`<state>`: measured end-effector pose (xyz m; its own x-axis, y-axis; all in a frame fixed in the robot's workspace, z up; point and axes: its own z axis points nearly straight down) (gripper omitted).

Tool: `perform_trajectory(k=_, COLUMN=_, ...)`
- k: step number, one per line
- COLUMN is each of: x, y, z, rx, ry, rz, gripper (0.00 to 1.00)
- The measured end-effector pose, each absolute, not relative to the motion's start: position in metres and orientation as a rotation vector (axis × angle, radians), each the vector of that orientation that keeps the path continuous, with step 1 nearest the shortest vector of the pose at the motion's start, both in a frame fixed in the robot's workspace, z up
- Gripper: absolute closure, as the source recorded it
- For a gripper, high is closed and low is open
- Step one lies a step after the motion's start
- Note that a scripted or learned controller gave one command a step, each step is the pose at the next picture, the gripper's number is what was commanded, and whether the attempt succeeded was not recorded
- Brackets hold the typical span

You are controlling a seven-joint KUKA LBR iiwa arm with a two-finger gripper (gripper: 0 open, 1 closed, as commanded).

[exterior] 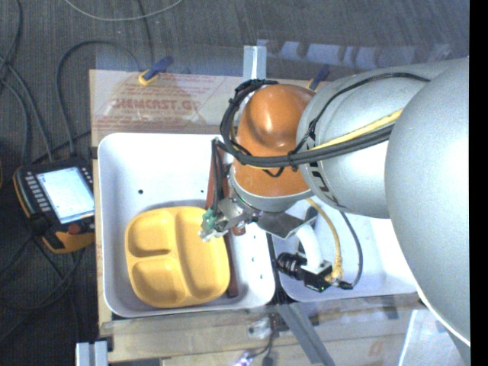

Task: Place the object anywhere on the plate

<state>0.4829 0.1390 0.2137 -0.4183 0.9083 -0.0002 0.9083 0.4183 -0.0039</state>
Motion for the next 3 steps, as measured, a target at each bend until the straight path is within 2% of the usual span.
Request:
perform_trajectory(k=1, x=0.484, y=0.124, z=0.232, rx=-1.273, ry=-2.873, rz=0.002, gripper=1.0)
perform_trajectory(k=2, x=0.489, y=0.138, z=0.225, rx=-0.796, ry=-3.038, rz=0.002, gripper=1.0)
perform_trajectory(k=3, x=0.484, y=0.181, z=0.233, rx=-0.529, ry=-3.096, rz=0.002, gripper=1.0)
